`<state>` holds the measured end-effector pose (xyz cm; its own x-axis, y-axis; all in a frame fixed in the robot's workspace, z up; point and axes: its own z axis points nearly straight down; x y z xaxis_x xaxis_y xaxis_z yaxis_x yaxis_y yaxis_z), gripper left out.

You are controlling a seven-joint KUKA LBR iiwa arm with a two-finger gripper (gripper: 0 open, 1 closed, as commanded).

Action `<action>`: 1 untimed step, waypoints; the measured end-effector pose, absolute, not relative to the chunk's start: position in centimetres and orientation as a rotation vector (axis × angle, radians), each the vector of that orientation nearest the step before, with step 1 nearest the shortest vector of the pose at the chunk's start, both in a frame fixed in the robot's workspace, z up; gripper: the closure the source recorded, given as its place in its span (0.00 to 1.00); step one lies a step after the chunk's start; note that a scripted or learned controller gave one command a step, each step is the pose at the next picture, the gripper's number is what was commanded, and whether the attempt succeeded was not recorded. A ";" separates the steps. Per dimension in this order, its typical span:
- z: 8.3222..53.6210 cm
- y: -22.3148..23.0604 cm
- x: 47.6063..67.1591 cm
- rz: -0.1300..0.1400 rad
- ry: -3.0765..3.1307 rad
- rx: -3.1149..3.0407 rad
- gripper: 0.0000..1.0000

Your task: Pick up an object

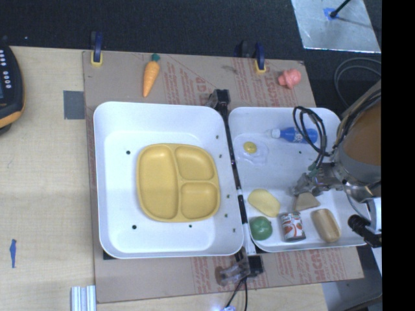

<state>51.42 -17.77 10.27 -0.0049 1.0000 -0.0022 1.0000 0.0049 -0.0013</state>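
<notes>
Both bins (107, 173) are smooth, glossy white plastic. The divided tray (176, 181) is matt yellow plastic. The can (292, 226) bears a paper-like label. The bench (39, 173) shows pale wood grain under a matt brown cardboard sheet (188, 80).

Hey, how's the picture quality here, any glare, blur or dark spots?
Camera view: the left bin glares bright white, washing out its floor; the yellow divided plate stays clear; the claw over the right bin looks smeared and soft; the floor beyond the bench is dark.
</notes>
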 end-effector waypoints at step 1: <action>10.4 -12.8 62.6 0.009 2.232 2.205 1.00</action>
<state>62.56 -12.77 10.40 -0.0122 0.9999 0.0009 0.9999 0.0122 0.0074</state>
